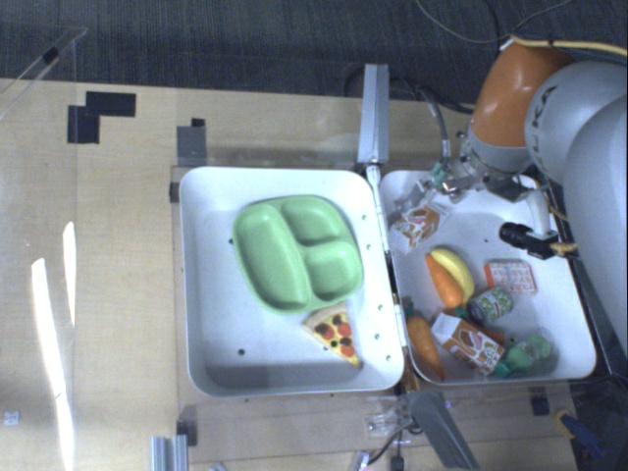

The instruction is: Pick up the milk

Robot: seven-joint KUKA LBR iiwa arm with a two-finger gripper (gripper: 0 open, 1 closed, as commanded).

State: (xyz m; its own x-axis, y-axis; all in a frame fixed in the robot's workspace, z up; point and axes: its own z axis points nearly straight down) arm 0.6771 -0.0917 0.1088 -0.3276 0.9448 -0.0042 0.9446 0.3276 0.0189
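Nearest, along the front of the right bin [585, 366], sit one brown-and-orange milk carton [472, 344] lying on its side, one carrot [425, 346] just at its nine o'clock, and one green vegetable [531, 353] at its three o'clock. Just behind them I count one small green-labelled can [492, 304], one red-and-white packet [511, 277], and one banana [455, 266] touching one orange fruit [445, 285]. Over in the left bin [196, 263] lie one pizza slice [335, 334] near the front and, at its eleven o'clock, one green divided plate [297, 250]. Farther back in the right bin, one small brown snack bag [416, 226] hangs or rests tilted just under the gripper [444, 184]. I cannot tell how wide the jaws stand, nor whether they grip that bag or merely touch it. The milk lies well apart from the gripper, toward six o'clock. Beyond, the arm [579, 116] reaches in from three o'clock, its orange band [520, 91] above the wrist, bent down over the bin's far corner.
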